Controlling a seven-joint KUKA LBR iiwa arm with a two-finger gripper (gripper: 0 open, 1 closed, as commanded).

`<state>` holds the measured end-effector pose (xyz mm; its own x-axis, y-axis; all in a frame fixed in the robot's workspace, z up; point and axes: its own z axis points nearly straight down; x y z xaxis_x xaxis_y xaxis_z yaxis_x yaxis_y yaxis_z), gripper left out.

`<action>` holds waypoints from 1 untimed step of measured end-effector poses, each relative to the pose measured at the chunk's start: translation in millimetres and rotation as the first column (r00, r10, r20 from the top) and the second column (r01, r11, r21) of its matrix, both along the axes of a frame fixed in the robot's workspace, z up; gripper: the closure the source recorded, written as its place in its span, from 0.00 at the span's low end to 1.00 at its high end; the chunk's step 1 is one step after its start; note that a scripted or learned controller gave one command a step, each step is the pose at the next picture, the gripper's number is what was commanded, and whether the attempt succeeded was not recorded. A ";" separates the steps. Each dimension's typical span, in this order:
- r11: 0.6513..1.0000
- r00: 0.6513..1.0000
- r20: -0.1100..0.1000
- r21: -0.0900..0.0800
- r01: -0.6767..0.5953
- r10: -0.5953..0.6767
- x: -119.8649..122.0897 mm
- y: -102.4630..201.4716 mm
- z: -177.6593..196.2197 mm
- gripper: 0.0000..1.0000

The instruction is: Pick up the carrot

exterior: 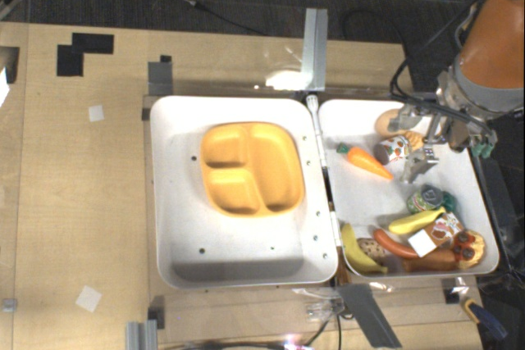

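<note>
We see the carrot (367,161) lying on the floor of the right bin (361,209), in its upper left part, close to the wall shared with the left bin. Its green top points up and left, and its orange body slants down to the right. It lies free, with nothing gripping it.

Just to its right sits a small white carton with a printed face (395,151), and behind that, toward the bin's far wall, a rounded tan piece like a bread roll (387,123). The gripper (421,153) hangs over this same area, to the right of the carrot and apart from it. Its metal fingers (425,164) point down beside the carton, with a narrow gap between them and nothing held there. The grey arm with its orange band (495,29) comes in from the upper right.

Lower in the right bin we find a heap of toy food: a green and blue round object (429,198), a yellow banana (417,220), a second banana (358,250) at the lower left corner, a red sausage (396,243), and a white card (422,243) on top of a brown piece.

The left bin (176,242) holds a yellow divided plate (248,168) with three compartments, set near its middle. Both bins rest on a wooden bench (74,201).
</note>
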<state>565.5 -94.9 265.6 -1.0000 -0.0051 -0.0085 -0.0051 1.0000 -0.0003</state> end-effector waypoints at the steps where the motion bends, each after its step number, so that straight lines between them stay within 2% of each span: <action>1: 0.989 0.989 0.010 -0.003 -0.145 0.145 59.6 3.8 -174.8 0.00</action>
